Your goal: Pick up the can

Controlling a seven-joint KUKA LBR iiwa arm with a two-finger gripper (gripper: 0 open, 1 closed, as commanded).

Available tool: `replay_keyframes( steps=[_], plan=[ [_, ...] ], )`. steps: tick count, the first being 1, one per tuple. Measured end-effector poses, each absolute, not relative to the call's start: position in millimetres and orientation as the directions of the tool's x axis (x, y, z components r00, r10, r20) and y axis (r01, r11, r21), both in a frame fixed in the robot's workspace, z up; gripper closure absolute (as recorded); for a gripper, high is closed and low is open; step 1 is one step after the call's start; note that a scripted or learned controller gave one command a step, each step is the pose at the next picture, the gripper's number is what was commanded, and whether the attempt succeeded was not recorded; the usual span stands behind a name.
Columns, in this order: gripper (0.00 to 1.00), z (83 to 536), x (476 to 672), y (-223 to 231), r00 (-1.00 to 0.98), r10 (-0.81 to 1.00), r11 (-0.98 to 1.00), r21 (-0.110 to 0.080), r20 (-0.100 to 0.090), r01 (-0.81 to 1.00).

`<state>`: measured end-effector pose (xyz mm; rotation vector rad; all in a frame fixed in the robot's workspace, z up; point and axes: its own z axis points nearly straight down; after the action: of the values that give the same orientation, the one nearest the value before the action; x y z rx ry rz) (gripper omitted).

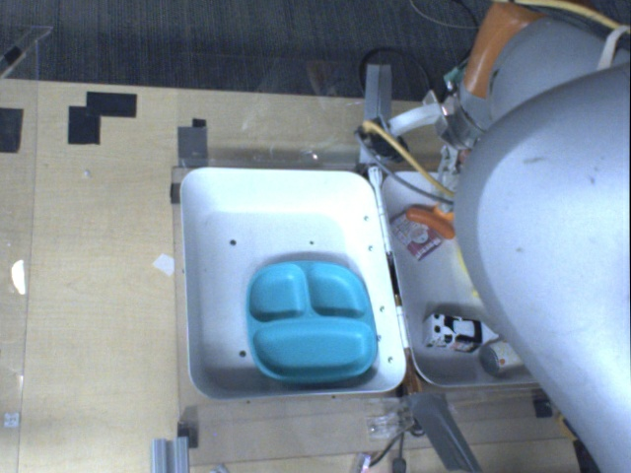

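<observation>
The gripper is hidden behind the grey arm, so whether it is apart or together cannot be told. The arm's broad body slants across the right bin from the upper right. The can lies on its side at the arm's lower edge, in that bin's near corner, just beside a black-and-white carton. Farther left, a blue divided tray sits in the left bin.

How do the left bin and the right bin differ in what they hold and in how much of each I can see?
The left bin holds one blue divided tray; the right bin holds several small items, among them a black-and-white object and a grey can. The left bin is in full sight; the grey arm covers much of the right bin. Both are shallow and white.
</observation>
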<state>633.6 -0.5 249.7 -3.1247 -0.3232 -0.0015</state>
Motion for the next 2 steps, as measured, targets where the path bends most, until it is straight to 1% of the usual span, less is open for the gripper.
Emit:
replay_keyframes(
  steps=[1, 2],
  plan=[
    [1.00, 283, 644.8, 91, 0.973, 0.232, -0.973, -0.001, 0.005, 0.232],
    [1.00, 295, 646.0, 90, 0.973, 0.230, -0.973, -0.002, 0.009, 0.230]
  ],
)
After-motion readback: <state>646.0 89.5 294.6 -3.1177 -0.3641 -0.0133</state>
